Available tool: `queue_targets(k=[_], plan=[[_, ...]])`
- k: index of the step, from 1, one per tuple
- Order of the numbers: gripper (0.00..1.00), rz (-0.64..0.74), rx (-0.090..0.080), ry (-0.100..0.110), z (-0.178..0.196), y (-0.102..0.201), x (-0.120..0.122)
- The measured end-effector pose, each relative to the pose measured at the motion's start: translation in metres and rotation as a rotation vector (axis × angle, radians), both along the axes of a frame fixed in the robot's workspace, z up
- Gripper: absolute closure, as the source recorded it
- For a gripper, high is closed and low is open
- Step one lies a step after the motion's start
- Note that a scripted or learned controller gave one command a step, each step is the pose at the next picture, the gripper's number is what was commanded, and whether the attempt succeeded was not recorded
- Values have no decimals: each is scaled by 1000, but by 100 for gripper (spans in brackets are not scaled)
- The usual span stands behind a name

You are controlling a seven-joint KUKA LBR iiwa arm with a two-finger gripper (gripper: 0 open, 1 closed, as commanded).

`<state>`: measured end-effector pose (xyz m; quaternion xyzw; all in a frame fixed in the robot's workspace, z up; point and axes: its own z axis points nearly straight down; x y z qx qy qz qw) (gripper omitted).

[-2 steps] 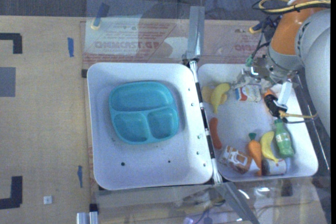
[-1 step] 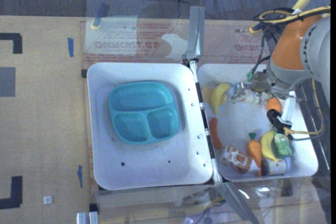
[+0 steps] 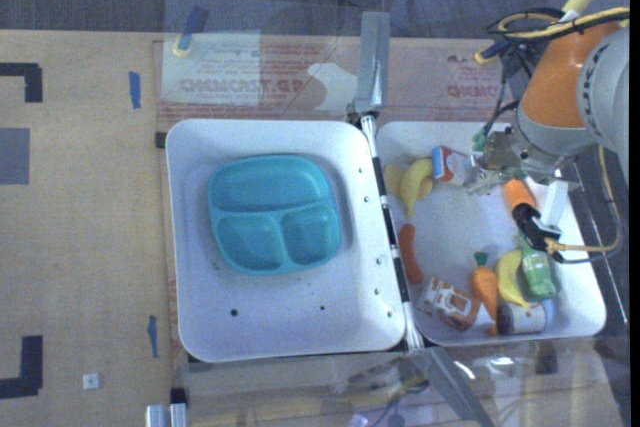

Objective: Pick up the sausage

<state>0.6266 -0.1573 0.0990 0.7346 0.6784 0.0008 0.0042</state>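
The sausage [image 3: 408, 253] is a slim reddish-brown piece lying lengthwise against the left wall of the right bin [image 3: 585, 310]. Nothing is touching it. My gripper [image 3: 487, 167] hangs over the upper part of that bin, up and to the right of the sausage and well apart from it. It sits just right of a small red, white and blue carton [image 3: 445, 163]. The grey wrist and the orange band [image 3: 560, 95] cover much of the gripper from above.
A yellow banana [image 3: 415, 183] lies just above the sausage. Toy carrots [image 3: 485, 285], a yellow and green piece [image 3: 525, 275], a small box [image 3: 448, 302] and a can [image 3: 525, 318] crowd the bin's lower right. The left bin [image 3: 190, 295] holds a teal divided plate [image 3: 275, 213].
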Motion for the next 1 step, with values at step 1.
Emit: queue_targets(k=[1], plan=[[0,0,0,0,0,0,0]])
